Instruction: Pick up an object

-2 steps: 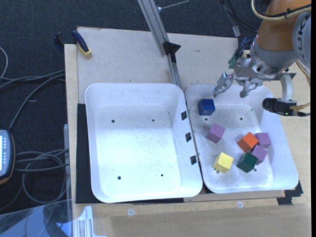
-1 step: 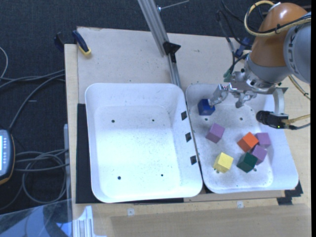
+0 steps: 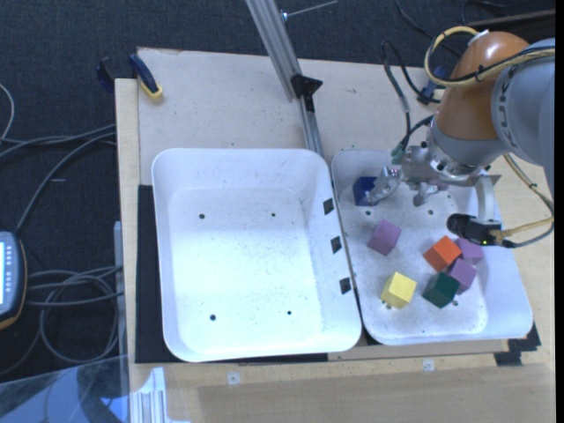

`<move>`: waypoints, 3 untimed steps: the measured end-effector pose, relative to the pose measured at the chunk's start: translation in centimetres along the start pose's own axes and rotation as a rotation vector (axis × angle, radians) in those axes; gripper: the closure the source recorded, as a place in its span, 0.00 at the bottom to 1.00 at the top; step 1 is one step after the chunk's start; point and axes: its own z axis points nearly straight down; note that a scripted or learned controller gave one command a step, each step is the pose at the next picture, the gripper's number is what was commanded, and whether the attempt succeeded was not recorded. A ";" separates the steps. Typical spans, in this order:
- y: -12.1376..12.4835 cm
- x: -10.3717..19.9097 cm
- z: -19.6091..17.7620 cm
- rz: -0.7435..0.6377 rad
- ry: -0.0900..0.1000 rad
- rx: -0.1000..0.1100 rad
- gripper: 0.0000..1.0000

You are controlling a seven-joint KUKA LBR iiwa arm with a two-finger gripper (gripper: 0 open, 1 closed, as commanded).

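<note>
The right bin (image 3: pixel 502 311) holds several small blocks. A blue block (image 3: pixel 363 189) lies at its far left corner. My gripper (image 3: pixel 387 184) hangs low just to the right of the blue block, close to it or touching it; contact is too small to judge. A mauve cube (image 3: pixel 384 236) sits below the gripper. Nearer the front are a yellow cube (image 3: pixel 399 289), an orange cube (image 3: pixel 442 254), a green cube (image 3: pixel 439 291) and a purple cube (image 3: pixel 463 273), the last three bunched together.
The left bin (image 3: pixel 167 236) stands beside the right one, their rims meeting at the middle. A metal rail (image 3: pixel 280 42) slants across the bench behind the bins. Cables (image 3: pixel 398 77) trail from the arm over the back right of the bench.
</note>
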 end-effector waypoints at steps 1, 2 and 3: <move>0.2 0.0 -1.5 0.000 0.000 -0.009 1.00; -0.2 0.9 -6.5 -0.003 -0.001 -0.013 1.00; 0.1 1.2 -11.0 -0.003 -0.001 -0.013 1.00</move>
